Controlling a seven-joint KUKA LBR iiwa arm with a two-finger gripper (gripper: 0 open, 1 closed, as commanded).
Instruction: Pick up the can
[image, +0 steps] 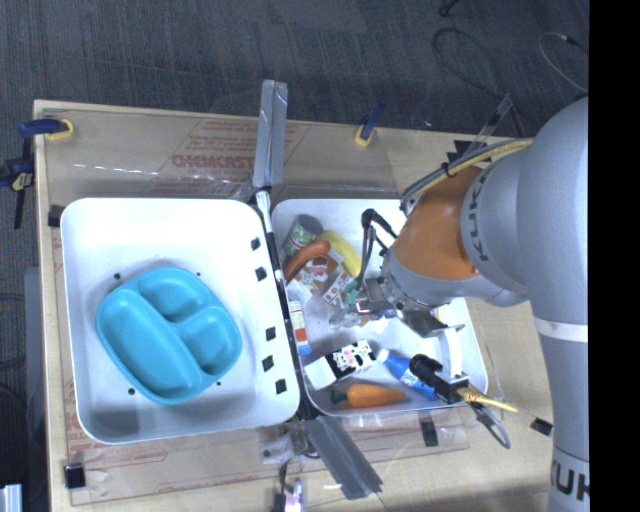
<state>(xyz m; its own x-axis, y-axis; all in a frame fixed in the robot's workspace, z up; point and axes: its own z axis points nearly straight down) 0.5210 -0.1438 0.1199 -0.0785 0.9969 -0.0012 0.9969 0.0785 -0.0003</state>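
The pale wooden surface stands on dark grey carpet, with blue clamps at its left edge and red mirrored lettering, seemingly "CHEMCAST", on a clear sheet behind the bins. The left bin holds a turquoise divided plate. In the right bin, the can lies near the back left corner, its label too small to read, beside a sausage and a banana. A black-and-white cow-patterned item, a carrot and a blue marker lie toward the front. The gripper hovers over mid-bin clutter; I cannot tell its opening, as the grey arm with its orange band hides much.
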